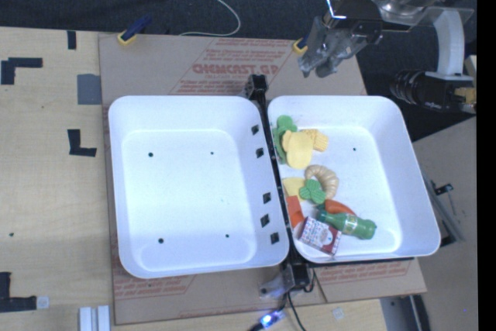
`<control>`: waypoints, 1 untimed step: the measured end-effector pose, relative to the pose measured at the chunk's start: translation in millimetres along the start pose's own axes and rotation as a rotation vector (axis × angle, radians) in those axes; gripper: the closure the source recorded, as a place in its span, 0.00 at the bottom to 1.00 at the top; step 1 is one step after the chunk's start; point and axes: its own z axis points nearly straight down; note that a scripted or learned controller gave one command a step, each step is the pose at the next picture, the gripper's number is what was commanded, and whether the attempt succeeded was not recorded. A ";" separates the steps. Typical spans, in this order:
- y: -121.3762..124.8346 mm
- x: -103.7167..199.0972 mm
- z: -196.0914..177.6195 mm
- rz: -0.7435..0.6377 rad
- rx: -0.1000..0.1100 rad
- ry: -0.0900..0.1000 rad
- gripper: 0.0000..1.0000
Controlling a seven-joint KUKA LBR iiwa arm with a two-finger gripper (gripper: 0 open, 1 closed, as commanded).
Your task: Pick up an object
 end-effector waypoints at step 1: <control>-36.2 27.0 0.0 -0.001 0.001 0.000 1.00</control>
